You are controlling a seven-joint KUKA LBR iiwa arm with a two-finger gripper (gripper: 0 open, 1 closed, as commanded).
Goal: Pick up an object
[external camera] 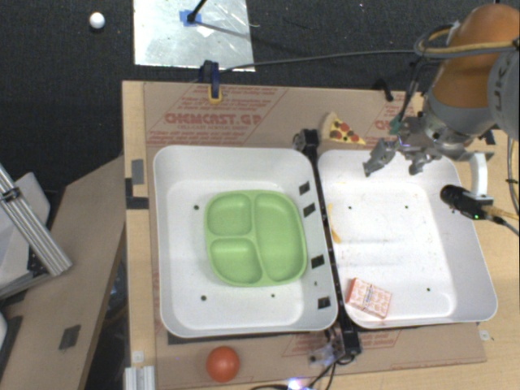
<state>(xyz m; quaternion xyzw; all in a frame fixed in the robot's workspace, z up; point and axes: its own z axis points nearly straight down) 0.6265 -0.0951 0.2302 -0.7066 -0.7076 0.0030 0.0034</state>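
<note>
The gripper (396,160) hovers over the far edge of the right bin (422,242), its 2 metal fingers spread apart with nothing between them. A small flat packet (369,297), pink and white with a printed pattern, lies in that bin's near left corner. The left bin (183,218) holds a smooth green plastic plate (254,237) with 3 compartments and rounded corners.

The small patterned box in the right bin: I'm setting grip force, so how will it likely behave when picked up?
The small patterned box looks like thin card, so probably light and crushable under a hard squeeze. It lies flat against the right bin near its front wall, so it will likely slide rather than roll if nudged.
</note>
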